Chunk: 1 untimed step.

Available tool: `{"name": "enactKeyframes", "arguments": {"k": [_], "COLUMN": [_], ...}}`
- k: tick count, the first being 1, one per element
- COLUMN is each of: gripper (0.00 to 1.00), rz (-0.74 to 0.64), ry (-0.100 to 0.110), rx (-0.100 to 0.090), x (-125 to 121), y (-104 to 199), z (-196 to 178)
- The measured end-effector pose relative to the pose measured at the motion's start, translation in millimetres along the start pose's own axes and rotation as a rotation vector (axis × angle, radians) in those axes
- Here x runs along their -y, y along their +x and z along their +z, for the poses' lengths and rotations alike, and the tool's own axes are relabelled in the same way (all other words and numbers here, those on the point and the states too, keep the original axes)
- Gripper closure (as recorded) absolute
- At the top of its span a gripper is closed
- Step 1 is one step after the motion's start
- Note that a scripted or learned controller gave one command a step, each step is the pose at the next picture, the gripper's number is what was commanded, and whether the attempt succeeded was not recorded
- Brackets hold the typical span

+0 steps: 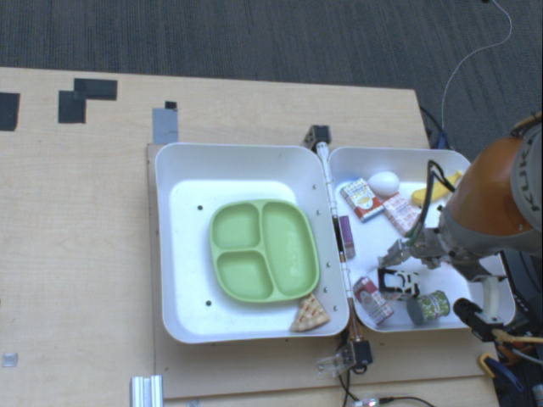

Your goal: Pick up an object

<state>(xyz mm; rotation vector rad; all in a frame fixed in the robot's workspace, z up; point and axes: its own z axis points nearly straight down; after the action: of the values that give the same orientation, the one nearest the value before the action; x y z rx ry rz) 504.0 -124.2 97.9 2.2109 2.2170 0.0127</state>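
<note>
Down at the near edge of the right bin (472, 331), the green can (430, 306) lies on its side, and just left of it sits a small red packet (374, 300), close to the divider. Neither one is lifted; both rest flat on the bin floor.

A step further in, the gripper (399, 280) hangs low inside the right bin, just up and left of the green can. Dark parts show around a white piece there, but whether the fingers are spread or pinched together I cannot tell, and nothing is clearly caught between them. So the pick is not done; as I read it, the arm is at the reach-in stage, with closing and lifting left to do.

Beyond the gripper, toward the far wall of the right bin, a pink packet (401, 214) lies beside a red and white carton (359, 198), then a white egg (384, 181) and a yellow thing (427, 196) partly hidden by the arm. All untouched candidates.

Left of the right bin, the left bin (165, 227) carries a green divided plate (264, 251) with a pizza slice (310, 314) at its near corner, well away from the gripper, and both bins sit on the pale wooden surface (76, 253)
</note>
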Motion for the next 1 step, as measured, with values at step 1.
{"name": "enactKeyframes", "arguments": {"k": [1], "gripper": [0.00], "rz": [-0.001], "ry": [0.011], "rx": [-0.002], "x": [16.5], "y": [26.1], "z": [-6.2]}}
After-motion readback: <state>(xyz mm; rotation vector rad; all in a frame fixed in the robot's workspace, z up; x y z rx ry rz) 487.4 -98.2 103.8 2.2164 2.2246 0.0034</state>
